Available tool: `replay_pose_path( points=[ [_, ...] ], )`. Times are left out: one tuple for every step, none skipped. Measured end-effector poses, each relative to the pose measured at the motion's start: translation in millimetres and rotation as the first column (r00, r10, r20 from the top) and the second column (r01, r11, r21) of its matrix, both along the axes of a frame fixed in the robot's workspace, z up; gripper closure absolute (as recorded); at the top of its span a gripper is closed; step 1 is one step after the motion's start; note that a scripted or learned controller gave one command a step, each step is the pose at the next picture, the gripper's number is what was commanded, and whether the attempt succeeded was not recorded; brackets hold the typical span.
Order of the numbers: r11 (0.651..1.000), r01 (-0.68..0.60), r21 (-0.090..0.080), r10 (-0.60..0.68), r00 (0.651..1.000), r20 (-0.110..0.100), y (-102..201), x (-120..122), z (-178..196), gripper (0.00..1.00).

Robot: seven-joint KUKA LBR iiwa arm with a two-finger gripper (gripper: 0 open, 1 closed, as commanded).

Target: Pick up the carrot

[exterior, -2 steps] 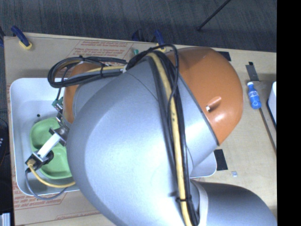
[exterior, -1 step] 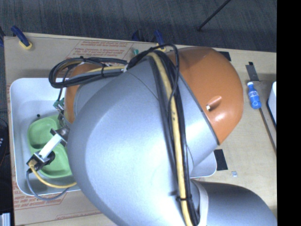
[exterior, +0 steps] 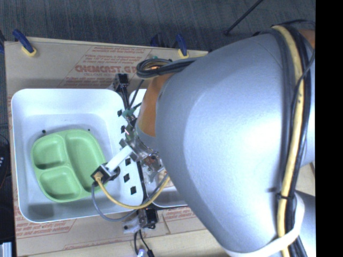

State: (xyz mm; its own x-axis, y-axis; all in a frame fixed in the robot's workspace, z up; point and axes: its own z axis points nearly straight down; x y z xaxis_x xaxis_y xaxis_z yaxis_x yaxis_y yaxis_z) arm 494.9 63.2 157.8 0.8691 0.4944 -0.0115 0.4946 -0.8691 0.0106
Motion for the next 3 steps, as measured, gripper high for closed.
replay_pose_path(
  points=[
    [1.0,0.029,-0.009,-0.029,0.999,0.014,4.6,-0.7,-7.2,0.0],
    [0.997,0.082,-0.013,-0.082,0.996,0.021,5.2,-0.2,-9.3,0.0],
    [0.996,0.084,-0.014,-0.084,0.996,0.023,5.7,-0.1,-10.5,0.0]
  ],
)
